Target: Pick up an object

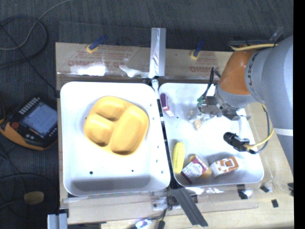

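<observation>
Grey arm [274, 75] with orange band, entered from the right, is seen over the right bin [252, 175]. Gripper [209, 106]: positioned low over the upper middle of the right bin; whether it is released or clenched cannot be told, and nothing is seen held in it.

Small pale object [197, 123]: lying on the bin floor just below the gripper; its kind cannot be made out.
Purple item [164, 104]: set against the left wall of the right bin, to the left of the gripper.
Black cylindrical part [235, 140]: seen below the wrist, with a yellow cable attached.
Corn cob [178, 156]: yellow, lying lengthwise near the left wall, lower down.
Small carton [194, 169]: white and red, beside the corn cob at the lower edge.
Orange-and-white carton [225, 166]: just right of it.

Left bin [76, 175]: large yellow lobed object [116, 124] lying in its upper half.

Table [267, 211]: both bins carried side by side.
</observation>
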Action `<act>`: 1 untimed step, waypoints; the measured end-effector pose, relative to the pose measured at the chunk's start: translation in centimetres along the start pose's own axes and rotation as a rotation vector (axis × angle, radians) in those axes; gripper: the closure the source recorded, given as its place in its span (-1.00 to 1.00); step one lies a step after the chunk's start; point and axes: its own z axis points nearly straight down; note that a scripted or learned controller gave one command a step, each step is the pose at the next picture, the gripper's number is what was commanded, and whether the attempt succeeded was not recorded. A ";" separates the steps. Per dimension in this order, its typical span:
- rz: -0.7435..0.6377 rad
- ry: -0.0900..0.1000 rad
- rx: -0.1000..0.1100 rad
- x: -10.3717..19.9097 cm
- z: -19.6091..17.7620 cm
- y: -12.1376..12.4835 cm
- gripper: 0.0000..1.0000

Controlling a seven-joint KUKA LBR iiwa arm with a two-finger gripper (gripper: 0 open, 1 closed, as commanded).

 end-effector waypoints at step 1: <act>0.109 0.003 0.016 -4.8 0.7 1.6 1.00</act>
